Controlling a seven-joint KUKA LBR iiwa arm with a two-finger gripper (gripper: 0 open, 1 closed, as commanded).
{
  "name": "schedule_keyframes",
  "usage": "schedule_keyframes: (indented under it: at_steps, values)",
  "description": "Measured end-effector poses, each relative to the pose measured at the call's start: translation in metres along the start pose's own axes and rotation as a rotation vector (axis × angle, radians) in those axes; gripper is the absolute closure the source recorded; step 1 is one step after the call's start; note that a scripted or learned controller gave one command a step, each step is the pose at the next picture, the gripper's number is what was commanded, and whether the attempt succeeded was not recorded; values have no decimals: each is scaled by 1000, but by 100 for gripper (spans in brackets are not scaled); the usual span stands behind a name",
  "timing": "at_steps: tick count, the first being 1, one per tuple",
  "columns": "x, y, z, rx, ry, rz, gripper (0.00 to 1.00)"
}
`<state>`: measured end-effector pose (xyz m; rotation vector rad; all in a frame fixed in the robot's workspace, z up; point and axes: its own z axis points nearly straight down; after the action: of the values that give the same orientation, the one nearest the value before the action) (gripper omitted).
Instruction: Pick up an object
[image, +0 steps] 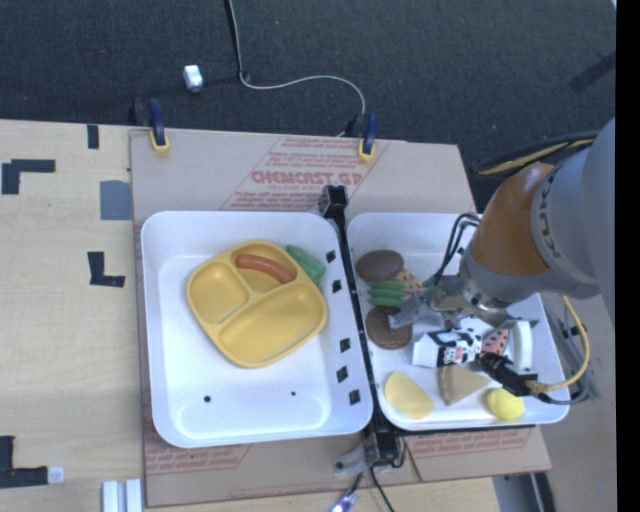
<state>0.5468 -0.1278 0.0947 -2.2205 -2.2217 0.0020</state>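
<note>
We are lowering our claw (408, 318) into the right white bin (440, 222) at centre right of the frame, over a brown round disc (388, 328) and a green leafy toy (386, 292); whether it is apart or together, we cannot tell. The pieces are crowding each other, so we are risking a nudge rather than a catch. A cow-print carton (452, 349), yellow lemon (506, 404) and tan wedge (462, 384) are lying nearby; the yellow divided plate (255, 305) is sitting in the left bin (170, 300).
</note>
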Motion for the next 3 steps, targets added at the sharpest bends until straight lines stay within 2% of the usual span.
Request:
schedule_keyframes:
  at_steps: [1, 2, 3]
  values:
    - [15, 69, 10, -4, 0, -4, 0]
    - [22, 124, 10, -5, 0, -3, 0]
    - [21, 121, 0, 0, -2, -3, 100]
